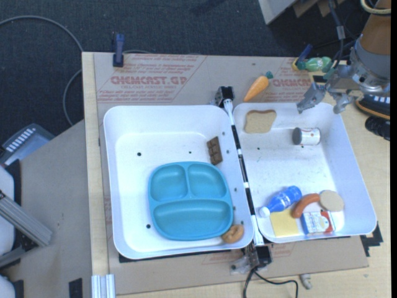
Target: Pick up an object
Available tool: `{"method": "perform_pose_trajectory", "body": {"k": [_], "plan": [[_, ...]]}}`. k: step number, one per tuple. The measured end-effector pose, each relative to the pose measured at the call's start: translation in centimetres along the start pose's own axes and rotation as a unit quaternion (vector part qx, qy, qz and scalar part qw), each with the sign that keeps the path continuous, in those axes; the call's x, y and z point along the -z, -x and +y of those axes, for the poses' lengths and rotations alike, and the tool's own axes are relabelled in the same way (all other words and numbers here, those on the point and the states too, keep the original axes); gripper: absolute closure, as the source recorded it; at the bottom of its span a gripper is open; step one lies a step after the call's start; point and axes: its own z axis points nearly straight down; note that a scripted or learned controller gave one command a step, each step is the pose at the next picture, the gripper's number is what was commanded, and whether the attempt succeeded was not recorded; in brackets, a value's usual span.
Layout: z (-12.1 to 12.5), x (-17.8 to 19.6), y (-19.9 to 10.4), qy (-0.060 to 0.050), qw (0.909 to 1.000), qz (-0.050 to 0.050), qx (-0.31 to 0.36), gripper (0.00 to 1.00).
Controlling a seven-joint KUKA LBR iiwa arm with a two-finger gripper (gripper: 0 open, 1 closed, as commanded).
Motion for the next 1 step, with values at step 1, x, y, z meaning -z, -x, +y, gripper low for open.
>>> {"method": "perform_pose_trajectory", "body": {"k": [1], "plan": [[1.37, -8.03, 1.7, -0.001, 1.0, 0.0, 0.0, 0.0]]}}
